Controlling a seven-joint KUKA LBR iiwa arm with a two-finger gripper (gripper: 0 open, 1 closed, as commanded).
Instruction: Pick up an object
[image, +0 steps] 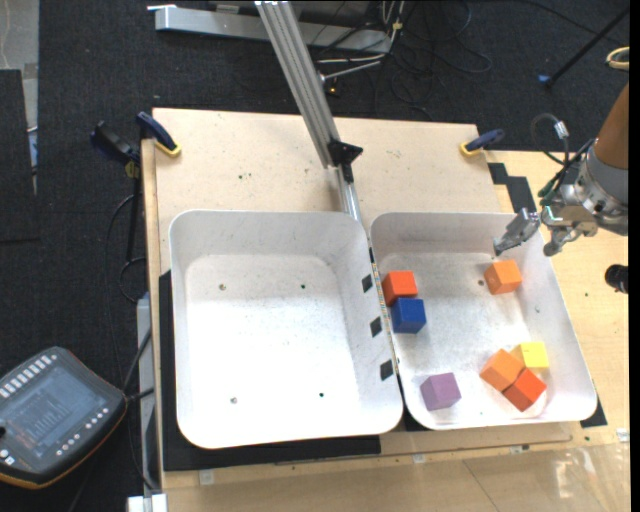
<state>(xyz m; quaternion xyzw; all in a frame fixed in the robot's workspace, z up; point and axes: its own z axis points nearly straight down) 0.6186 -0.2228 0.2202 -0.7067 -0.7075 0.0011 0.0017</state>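
The right bin (560, 300) holds several small cubes. An orange cube (503, 276) lies near its far right side. A red-orange cube (400, 284) touches a blue cube (408, 315) by the bin's left wall. A purple cube (440, 390) sits near the front. A yellow cube (534, 354), an orange cube (500, 370) and a red cube (525, 388) cluster at the front right. My gripper (535, 236) hangs above the bin's far right corner, just beyond the orange cube, open with nothing between its fingers.
The left bin (190, 300) sits beside the right one, sharing a raised middle edge (378, 310). A metal pole (305, 85) slants in from the back to between the bins. Clamps (158, 135) (482, 142) hold the board's far corners. A teach pendant (50, 415) lies at the front left.
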